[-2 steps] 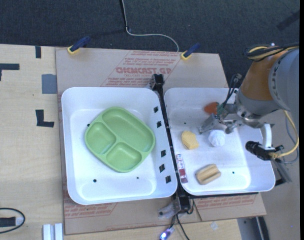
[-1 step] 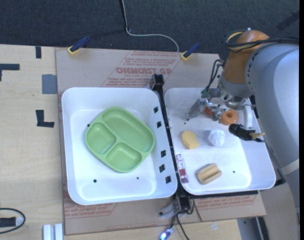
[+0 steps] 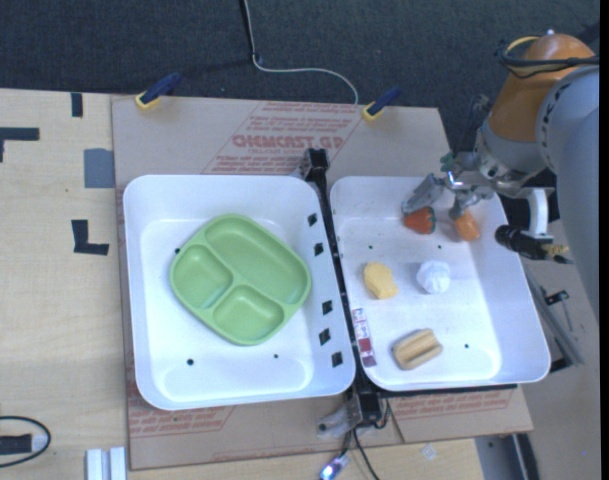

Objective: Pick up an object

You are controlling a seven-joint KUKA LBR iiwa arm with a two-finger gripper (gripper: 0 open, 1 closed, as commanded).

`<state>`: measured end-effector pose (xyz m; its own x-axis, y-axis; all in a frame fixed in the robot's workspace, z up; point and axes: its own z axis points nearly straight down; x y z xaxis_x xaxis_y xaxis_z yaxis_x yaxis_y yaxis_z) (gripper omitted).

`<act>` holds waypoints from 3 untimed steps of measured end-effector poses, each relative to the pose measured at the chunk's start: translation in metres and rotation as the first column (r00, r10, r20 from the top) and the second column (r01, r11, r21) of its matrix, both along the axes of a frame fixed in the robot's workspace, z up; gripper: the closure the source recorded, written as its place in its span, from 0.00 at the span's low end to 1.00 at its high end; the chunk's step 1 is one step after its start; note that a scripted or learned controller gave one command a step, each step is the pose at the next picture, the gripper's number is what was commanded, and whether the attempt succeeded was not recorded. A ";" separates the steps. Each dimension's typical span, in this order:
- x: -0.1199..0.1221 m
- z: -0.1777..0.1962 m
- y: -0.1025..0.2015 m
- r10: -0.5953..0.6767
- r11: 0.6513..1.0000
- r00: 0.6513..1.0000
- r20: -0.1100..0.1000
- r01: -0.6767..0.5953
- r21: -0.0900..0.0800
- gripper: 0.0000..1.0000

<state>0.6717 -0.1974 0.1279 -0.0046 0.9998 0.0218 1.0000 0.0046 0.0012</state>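
red rounded object [image 3: 419, 221] and orange one [image 3: 467, 229] lie under the metal hand [image 3: 443, 199], its grip unclear

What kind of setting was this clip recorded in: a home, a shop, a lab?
Most likely a robotics lab bench set up for grasping trials. Two white bins are clamped on cardboard, toy food such as a bread roll lies in one, and a grey arm reaches in.

You look down at a slant from above on both white bins [image 3: 149, 268], arm [image 3: 544, 108] entering right.
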 end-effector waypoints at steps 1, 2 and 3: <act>-0.003 -0.046 0.035 0.001 1.000 1.000 -0.004 -0.001 -0.018 0.00; -0.001 -0.042 0.012 0.004 1.000 1.000 -0.002 -0.004 -0.006 0.00; -0.002 -0.043 0.058 0.002 1.000 1.000 -0.001 -0.002 -0.020 0.00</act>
